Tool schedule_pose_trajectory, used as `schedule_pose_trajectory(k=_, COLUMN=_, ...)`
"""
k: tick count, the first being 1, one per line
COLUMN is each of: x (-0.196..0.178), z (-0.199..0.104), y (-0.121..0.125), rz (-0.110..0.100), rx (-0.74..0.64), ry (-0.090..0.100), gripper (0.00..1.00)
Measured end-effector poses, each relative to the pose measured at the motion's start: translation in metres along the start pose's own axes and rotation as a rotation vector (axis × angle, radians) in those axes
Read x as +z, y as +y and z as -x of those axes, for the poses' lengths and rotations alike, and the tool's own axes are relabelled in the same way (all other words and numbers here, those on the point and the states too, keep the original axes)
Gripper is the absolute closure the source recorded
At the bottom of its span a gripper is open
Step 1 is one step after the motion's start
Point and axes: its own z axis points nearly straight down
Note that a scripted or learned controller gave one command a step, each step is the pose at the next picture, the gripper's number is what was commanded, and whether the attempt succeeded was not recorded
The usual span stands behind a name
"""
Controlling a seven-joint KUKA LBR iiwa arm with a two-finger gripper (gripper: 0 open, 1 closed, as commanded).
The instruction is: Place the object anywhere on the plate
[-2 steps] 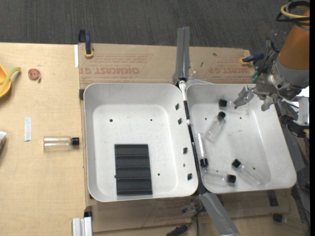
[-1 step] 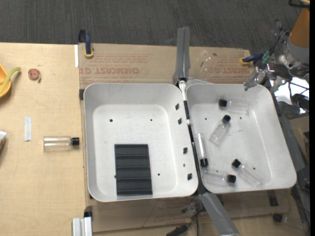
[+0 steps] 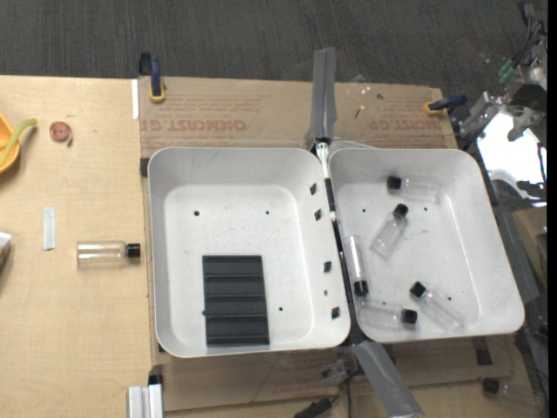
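Jaw state cannot be determined: arm hardware (image 3: 513,85) is sitting cluttered and cropped at the right edge. Mirrored "CHEMCAST GP" lettering is showing on the cardboard (image 3: 213,116). Clear black-capped vials (image 3: 389,230) are lying in the right bin (image 3: 487,190); the ribbed black plate (image 3: 235,300) is resting in the left bin (image 3: 161,233).

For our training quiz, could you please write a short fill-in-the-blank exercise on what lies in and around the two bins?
1. The ribbed black plate lies in the ____ bin as the camera sees it.
2. The clear vials in the right bin have ____ caps.
3. One more vial lies on the wooden bench, ____ both bins.

Missing words: left; black; outside
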Motion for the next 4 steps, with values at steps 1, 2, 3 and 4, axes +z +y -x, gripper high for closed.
schedule_pose_trajectory(k=1, x=-0.115, z=0.002, y=-0.024, rz=-0.001, rx=0.107, ry=0.000, gripper=0.00)
schedule_pose_trajectory(k=2, x=-0.155, z=0.001, y=-0.053, rz=-0.002, rx=0.274, ry=0.000, gripper=0.00)
schedule_pose_trajectory(k=3, x=-0.154, z=-0.023, y=-0.001, rz=-0.004, rx=0.496, ry=-0.001, gripper=0.00)
schedule_pose_trajectory(k=4, x=-0.155, z=-0.002, y=-0.029, rz=-0.005, rx=0.655, ry=0.000, gripper=0.00)
